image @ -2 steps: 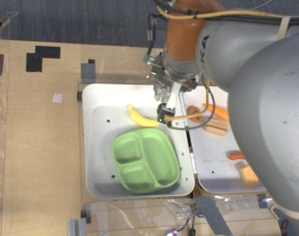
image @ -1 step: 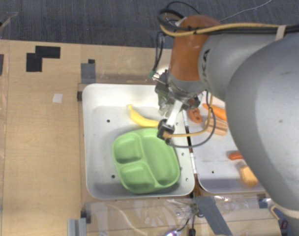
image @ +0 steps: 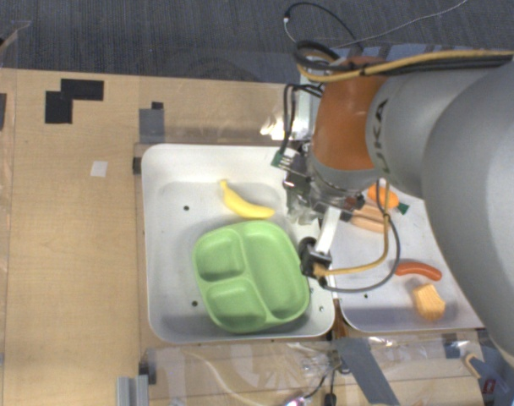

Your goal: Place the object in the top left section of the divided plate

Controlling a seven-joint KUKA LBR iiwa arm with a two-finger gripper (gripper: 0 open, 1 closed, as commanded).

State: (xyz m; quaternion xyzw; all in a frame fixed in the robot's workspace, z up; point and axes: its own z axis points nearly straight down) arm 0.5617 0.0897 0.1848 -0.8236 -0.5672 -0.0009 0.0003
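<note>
Gripper sits just right of frame centre, under the orange band of the grey arm, low over the right edge of the left bin. Cannot tell its state, the wrist hides it from this angle. Nothing visibly held. Black and yellow cables loop off the wrist toward lower right.

Banana lies on the left bin floor just left of the gripper, near but apart from it, curved, resting above the plate's upper edge. Green divided plate sits in the lower middle of the left bin, rotated a bit, three sections visible, two smaller ones on the left side and a larger one on the right. Plate's right rim is close to the cable end.

Right bin, lower right of frame, partly covered by the arm: an orange object peeking out beside the wrist, a red sausage-like piece, and a tan-yellow block below that.

Wooden counter fills the left of the frame, black markers at upper left.
</note>
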